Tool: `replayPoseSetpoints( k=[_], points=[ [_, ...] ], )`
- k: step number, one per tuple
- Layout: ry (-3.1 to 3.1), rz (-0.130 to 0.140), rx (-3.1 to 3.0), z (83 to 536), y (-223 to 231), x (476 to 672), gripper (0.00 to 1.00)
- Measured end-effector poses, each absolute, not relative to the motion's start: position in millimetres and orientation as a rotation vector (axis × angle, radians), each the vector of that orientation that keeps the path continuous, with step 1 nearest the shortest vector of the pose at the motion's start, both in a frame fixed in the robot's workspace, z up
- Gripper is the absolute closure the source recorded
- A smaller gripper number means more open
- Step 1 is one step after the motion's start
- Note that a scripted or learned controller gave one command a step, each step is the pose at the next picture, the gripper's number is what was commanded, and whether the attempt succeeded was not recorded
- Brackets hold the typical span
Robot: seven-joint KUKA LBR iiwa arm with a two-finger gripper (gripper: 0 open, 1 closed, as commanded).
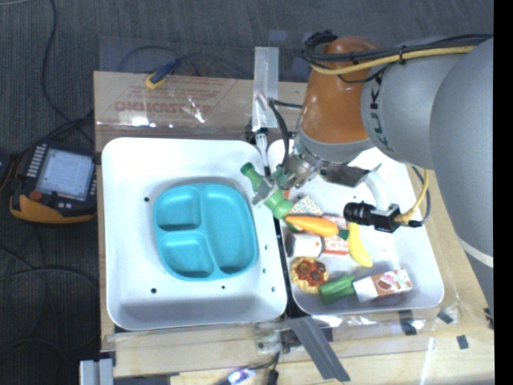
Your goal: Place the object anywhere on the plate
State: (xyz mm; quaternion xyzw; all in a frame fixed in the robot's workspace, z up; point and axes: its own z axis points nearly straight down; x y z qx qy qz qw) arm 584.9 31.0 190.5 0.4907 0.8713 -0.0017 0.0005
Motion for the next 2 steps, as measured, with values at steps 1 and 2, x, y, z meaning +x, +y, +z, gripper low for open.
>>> replayPoseSetpoints(
  k=[1, 2],
  points=[
    [2.754, 0.0, 1.517, 180.3, 109.1, 599.0, 1.0],
    [2.754, 0.001, 1.518, 180.5, 109.1, 599.1, 0.0]
  ],
)
